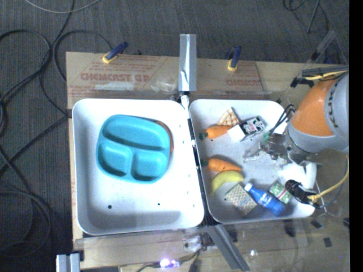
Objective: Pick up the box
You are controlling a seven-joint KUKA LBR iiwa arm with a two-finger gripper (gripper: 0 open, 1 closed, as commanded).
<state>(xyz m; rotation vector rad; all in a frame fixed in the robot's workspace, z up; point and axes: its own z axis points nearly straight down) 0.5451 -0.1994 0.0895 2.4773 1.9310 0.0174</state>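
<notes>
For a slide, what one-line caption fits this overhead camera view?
Grey-and-orange arm reaches over the right bin of toys; a blue tray fills the left bin.

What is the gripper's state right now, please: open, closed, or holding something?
Gripper: it cannot be told; it hangs over the right bin, with nothing seen in its grasp.

Robotics lab: plywood bench (85,78) fixed by blue-and-yellow clamps (115,51), loose black cables (22,44) on grey carpet left of the bench.
</notes>
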